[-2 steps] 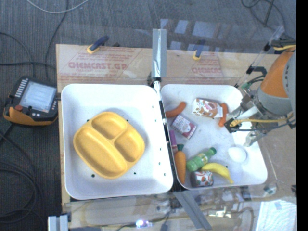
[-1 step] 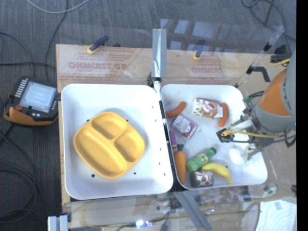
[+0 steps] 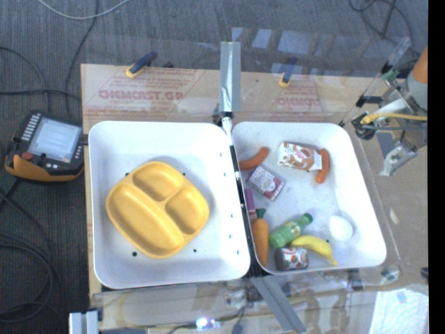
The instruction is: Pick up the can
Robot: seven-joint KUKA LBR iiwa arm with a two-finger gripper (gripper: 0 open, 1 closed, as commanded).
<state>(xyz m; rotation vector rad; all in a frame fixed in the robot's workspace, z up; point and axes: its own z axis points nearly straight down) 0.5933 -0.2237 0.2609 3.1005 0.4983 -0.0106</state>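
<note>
Lying in the right bin's [image 3: 361, 186] near corner, one can [image 3: 291, 258] touches the banana [image 3: 314, 247] and bottle [image 3: 289, 231]. Judged rigid, light, possibly slick; grasp across its round side. Count: two bins, two sausages, one can. Gripper [image 3: 398, 155] hangs outside the bin's right rim; jaw state cannot be told.

Both bins look like smooth white plastic with a faint sheen; the left bin [image 3: 104, 256] holds a glossy yellow plastic tray [image 3: 158, 208]. In the right bin [image 3: 361, 186], the can [image 3: 290, 258] near its front wall shows a shiny printed label. Beside the can, the green bottle [image 3: 290, 230] and banana [image 3: 314, 246] look like slick plastic. The egg [image 3: 340, 227] looks matt white.
</note>
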